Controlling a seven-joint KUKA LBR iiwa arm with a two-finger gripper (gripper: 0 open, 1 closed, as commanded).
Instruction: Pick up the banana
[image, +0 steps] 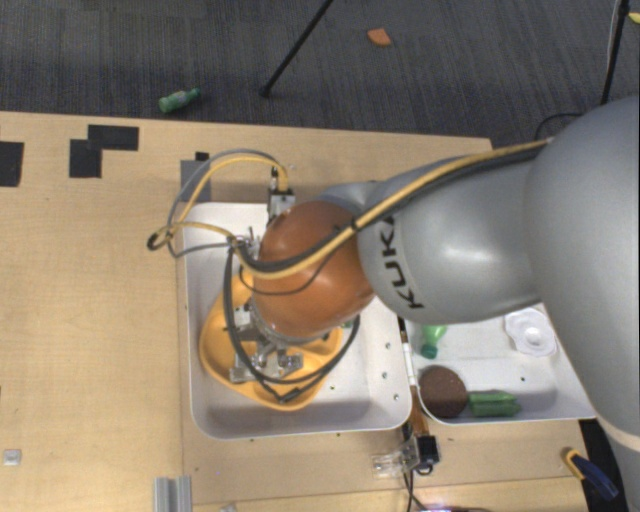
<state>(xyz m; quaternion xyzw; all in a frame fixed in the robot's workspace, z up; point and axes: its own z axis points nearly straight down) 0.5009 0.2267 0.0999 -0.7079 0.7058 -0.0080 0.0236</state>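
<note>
While the arm (470, 250) reaches in from the right, its orange wrist band (305, 280) hangs low over the left bin (300, 420), and the tool (262, 358) sits beneath that band, down among looped cables. What can be seen of the banana (222, 352) is a yellow curve along the left and lower side of the tool, lying on the bin floor, with the tool right at it or on it. Whether the tool is spread or pressed together cannot be told, since the wrist and cables cover it from above.

Judged from this, the approach and descent look done: the tool is at the banana and deep in the bin. The grasp itself is unconfirmed, because nothing yellow shows between the fingers, and the lift is not yet done, as the banana appears to rest on the bin floor.

Across in the right bin (560, 405), a brown round thing (442, 390), a green piece (494, 404) and a small white cup (528, 332) lie well apart from the work. The counter (90, 350) carries both bins.
</note>
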